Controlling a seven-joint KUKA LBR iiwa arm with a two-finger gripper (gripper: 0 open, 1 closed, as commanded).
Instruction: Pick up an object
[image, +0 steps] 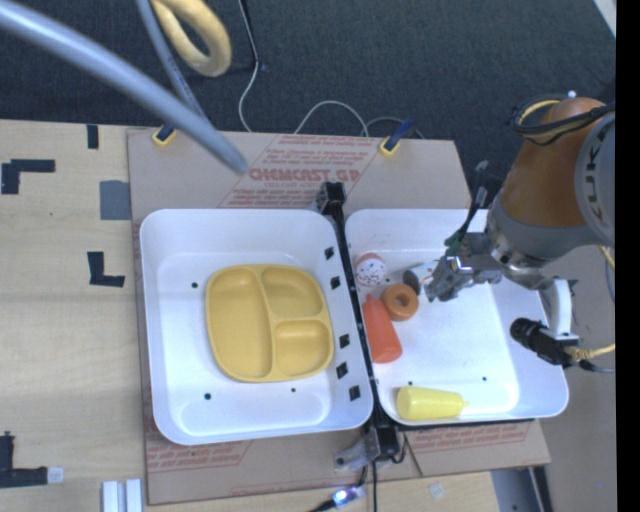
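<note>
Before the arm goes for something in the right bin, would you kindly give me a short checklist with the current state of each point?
1. Gripper over the right bin: ok.
2. Object between the jaws: cannot tell.
3. Orange ring near the gripper, lying apart from the wall: ok.
4. Orange cylinder free of the divider: not ok, it lies against it.
5. Yellow piece unobstructed: ok.
6. Yellow tray in the left bin, out of the way: ok.

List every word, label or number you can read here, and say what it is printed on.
"CHEMCAST GP", in red on the brown board under the bins; smaller red print around it is too blurred to read.
"KU", partial letters on the grey arm.
Markings on the small round white object: unreadable.
</note>
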